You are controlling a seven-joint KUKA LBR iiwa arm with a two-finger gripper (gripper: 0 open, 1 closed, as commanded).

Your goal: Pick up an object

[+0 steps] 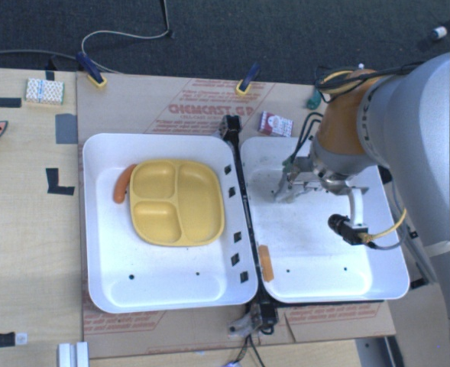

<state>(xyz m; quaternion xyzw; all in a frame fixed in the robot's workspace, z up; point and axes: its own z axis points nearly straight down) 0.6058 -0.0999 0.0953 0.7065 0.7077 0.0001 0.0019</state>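
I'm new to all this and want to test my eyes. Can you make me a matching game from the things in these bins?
Things:
1. Plate
2. Sausage
3. Carrot piece
4. Gripper

Places:
A. Right bin, at its left wall, near the front
B. Over the right bin's back half
C. Left bin, middle
D. Left bin, touching the plate's left edge

Pairs: 1-C, 2-D, 3-A, 4-B
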